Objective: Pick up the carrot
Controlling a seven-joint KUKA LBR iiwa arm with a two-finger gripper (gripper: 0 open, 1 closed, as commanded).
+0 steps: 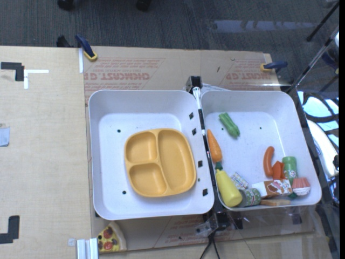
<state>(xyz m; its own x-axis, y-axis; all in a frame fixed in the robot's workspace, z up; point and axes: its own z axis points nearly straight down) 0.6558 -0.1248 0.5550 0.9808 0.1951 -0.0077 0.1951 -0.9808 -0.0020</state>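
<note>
The carrot, orange with a small green top, lies along the left wall of the right bin, its tip pointing up the view. A yellow bottle-like toy lies just below its green end.
The left bin holds a yellow three-part plate. In the right bin lie a green pepper-like piece, a red sausage, and several small food toys and packets along the near wall. A pizza slice toy sits outside the left bin.
</note>
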